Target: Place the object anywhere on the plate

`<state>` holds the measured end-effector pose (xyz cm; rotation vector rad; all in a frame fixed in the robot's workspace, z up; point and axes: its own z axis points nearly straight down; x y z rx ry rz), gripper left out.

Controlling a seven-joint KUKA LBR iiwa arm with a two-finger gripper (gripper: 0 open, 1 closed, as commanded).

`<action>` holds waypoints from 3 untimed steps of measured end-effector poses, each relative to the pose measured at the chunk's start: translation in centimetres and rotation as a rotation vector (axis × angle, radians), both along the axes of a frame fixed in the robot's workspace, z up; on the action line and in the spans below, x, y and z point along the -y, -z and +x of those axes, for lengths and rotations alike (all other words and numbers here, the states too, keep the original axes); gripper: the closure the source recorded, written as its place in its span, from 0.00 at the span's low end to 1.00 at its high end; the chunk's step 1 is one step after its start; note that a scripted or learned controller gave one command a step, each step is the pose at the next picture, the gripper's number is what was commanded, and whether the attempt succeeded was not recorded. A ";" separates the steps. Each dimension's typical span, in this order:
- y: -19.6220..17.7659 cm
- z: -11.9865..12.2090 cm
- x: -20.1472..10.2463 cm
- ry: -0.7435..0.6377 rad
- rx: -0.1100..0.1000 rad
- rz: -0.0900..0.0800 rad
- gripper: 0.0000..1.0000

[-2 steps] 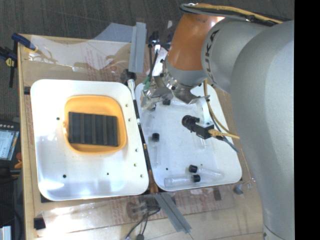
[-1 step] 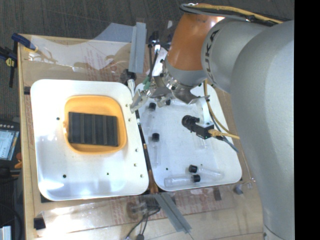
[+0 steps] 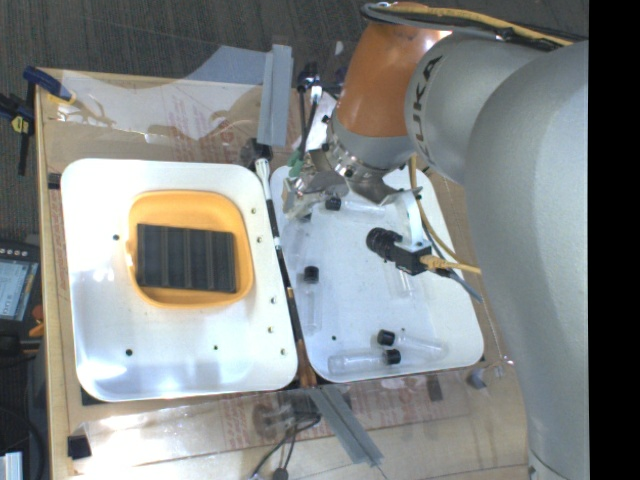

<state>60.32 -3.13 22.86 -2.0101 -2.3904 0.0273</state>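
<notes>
Overhead, slanted look at surface (image 3: 120, 108) bearing two white bins. At 9 o'clock, left bin (image 3: 90, 368): yellow plate (image 3: 185, 208) at centre, dark ridged block (image 3: 190, 256) lying flat on plate, toward its 6 o'clock side. At 3 o'clock, right bin (image 3: 450, 318): gripper (image 3: 303, 190) low at 11 o'clock corner beside shared rim; cannot tell whether open or closed. One small black piece (image 3: 311, 274) toward bin's 9 o'clock edge; two black pieces (image 3: 385, 339) and clear tube (image 3: 365, 364) near 6 o'clock edge.

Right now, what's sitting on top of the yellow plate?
A dark ribbed rectangular block lies flat on the yellow plate, covering its middle. Anything beneath the block is hidden.
</notes>
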 end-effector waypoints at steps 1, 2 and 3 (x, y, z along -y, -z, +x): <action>0.0 0.0 0.0 -0.001 0.000 0.000 0.00; -0.6 0.1 0.0 -0.007 -0.007 0.000 1.00; -0.6 0.1 0.0 -0.008 -0.007 0.000 0.00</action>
